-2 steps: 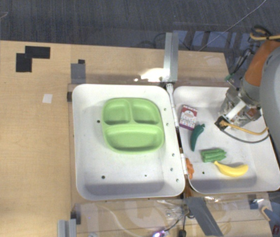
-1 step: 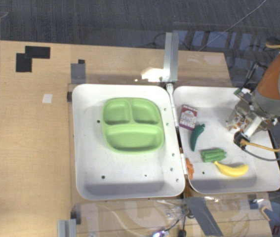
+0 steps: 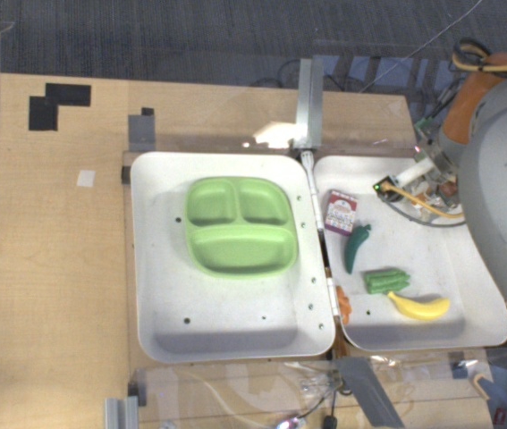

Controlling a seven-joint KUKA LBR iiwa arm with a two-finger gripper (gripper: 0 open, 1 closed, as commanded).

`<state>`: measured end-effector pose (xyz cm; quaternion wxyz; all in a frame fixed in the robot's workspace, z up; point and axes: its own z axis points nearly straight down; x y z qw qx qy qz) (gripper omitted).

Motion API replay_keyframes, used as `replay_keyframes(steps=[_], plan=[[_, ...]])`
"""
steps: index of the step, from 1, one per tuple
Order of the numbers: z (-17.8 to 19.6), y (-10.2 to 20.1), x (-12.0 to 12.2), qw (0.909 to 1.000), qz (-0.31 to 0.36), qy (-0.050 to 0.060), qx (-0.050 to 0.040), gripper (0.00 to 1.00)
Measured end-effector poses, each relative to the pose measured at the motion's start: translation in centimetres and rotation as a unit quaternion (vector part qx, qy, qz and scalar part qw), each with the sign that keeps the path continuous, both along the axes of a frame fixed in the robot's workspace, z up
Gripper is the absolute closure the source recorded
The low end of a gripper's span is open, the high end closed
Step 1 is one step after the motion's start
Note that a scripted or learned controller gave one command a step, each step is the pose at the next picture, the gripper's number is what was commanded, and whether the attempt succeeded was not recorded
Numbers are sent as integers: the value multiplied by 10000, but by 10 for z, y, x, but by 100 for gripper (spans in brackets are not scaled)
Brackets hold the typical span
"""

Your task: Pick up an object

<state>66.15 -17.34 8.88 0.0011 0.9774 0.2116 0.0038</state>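
Viewed from above, we see a wooden tabletop (image 3: 56,266) carrying two shallow white bins side by side. The left bin (image 3: 159,320) holds a green divided plate (image 3: 239,225) with three compartments, lying flat near the bin's middle. The right bin (image 3: 468,302) holds the loose objects. A small maroon-and-white packet (image 3: 340,211) lies close to the bin's left wall. Just beside it, below and to its right, a dark green pepper-shaped item (image 3: 354,245) lies lengthwise. Lower still we find a lighter green block-like piece (image 3: 386,281), and just below that a yellow banana (image 3: 419,307), near but apart from it. A small orange item (image 3: 343,307) sits at the seam between the two bins, partly hidden by the rims.

The grey arm (image 3: 503,195) with its orange band (image 3: 468,105) enters from the right, and the tool (image 3: 411,189) sits over the upper right part of the right bin, well apart from the banana and the packet. Wires and fittings crowd the tool; we cannot tell whether it is spread or pressed together, and we see no object between its tips.
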Motion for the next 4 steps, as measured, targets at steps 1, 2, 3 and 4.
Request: replay_keyframes(steps=[1, 2, 3, 4], plan=[[1, 66, -94, 9941, -1088, -13, 25, 100], [31, 67, -63, 9941, -1086, 30, 16, 100], [0, 43, -4, 9942, -1077, 3, 11, 100], [1, 26, -40, 9966, 827, -14, -16, 100]])
